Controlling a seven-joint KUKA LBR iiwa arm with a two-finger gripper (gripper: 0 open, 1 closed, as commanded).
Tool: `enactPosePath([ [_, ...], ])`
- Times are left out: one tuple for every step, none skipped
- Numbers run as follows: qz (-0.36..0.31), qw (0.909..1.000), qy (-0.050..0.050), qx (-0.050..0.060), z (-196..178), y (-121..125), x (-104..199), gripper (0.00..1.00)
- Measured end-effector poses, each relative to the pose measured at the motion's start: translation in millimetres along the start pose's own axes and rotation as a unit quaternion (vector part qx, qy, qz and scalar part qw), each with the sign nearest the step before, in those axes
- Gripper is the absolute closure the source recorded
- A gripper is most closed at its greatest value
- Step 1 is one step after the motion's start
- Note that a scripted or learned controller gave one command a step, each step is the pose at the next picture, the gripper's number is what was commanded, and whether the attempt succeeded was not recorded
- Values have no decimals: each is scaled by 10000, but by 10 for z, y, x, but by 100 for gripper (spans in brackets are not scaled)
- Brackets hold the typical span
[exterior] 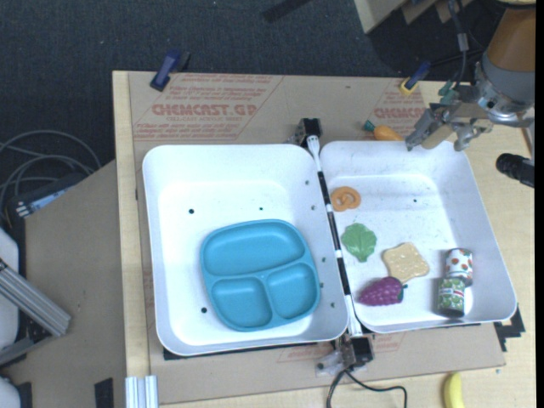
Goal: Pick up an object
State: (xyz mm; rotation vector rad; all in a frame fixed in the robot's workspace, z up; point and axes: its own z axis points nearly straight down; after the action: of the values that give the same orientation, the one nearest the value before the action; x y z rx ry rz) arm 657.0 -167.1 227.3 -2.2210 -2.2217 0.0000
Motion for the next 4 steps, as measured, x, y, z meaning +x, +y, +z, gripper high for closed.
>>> enactPosePath([
  [4,10000,1,11,583,-503,-54,0],
  [4,10000,3,9,574,-1597,269,0],
  [-2,10000,5,12,1375,-1258,401,0],
  [6,10000,4,13,1434,-1787,408,0],
])
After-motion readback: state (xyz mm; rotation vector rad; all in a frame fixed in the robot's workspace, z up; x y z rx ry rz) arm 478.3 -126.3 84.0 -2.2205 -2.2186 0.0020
